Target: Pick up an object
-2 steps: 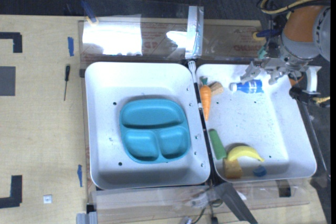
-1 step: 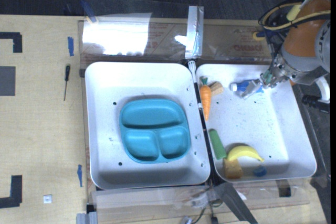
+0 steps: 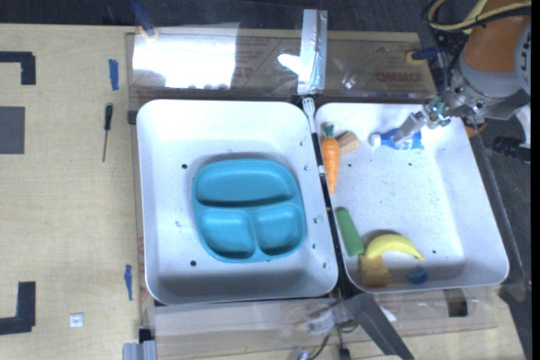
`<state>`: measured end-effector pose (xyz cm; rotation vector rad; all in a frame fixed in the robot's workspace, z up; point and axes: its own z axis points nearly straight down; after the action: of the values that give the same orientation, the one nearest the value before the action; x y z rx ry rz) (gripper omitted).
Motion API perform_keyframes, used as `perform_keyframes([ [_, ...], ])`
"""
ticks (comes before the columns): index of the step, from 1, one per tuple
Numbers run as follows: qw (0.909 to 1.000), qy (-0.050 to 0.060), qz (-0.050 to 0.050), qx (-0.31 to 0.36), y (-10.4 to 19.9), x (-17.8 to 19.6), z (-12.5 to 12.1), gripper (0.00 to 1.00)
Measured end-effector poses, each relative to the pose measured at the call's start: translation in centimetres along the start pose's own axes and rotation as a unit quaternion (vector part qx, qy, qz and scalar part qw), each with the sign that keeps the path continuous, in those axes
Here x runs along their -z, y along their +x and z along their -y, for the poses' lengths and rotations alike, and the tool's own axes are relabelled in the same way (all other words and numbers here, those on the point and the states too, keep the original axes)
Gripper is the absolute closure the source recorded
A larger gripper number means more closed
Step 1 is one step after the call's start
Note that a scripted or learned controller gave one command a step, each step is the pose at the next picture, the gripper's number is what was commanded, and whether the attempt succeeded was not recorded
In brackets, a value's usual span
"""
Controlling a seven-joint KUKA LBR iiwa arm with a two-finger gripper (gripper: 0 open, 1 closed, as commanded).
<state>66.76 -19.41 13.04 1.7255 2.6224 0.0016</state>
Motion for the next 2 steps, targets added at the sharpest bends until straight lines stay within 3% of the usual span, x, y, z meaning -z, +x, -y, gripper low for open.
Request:
perform_keyframes([
  [1, 0.9982, 0.002, -0.010, -0.060, -1.0, -4.3, 2.2, 0.00],
  [2, 0.9890, 0.007, -0.001, -0.148, 4.0, -4.5, -1.4, 0.00],
])
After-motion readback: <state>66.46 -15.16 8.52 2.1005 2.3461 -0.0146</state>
